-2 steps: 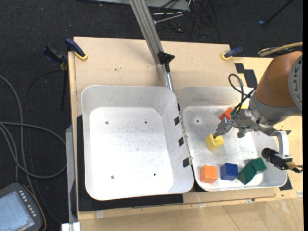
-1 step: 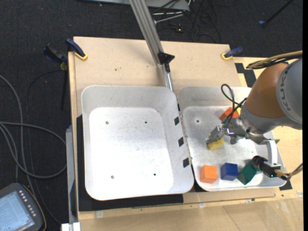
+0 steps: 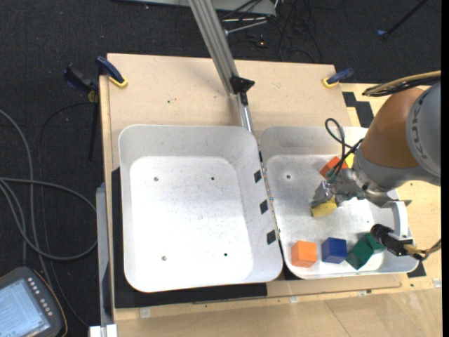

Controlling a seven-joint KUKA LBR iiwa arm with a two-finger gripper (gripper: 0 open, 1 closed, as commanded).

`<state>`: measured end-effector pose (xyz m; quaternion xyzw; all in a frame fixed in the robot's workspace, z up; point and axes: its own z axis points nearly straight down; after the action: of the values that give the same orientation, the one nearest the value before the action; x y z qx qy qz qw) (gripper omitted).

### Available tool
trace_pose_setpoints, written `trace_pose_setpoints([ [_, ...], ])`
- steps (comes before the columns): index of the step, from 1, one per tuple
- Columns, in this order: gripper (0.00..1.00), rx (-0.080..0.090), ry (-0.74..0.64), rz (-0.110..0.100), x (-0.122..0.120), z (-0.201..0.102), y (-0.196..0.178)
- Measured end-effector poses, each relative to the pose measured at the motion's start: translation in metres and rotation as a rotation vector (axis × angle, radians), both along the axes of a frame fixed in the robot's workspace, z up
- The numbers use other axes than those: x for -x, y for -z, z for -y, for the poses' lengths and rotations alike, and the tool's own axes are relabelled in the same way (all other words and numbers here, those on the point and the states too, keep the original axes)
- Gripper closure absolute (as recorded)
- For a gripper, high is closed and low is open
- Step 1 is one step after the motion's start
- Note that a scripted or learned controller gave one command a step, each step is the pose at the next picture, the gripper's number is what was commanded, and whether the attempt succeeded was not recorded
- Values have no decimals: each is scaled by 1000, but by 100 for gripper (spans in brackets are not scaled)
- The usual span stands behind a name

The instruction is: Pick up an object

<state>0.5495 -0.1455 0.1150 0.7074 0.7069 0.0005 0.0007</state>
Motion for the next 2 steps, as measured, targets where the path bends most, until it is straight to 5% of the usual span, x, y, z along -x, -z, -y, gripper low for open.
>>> trace_pose_setpoints([
  [2,100,1,-4,3,1,-4,-87],
])
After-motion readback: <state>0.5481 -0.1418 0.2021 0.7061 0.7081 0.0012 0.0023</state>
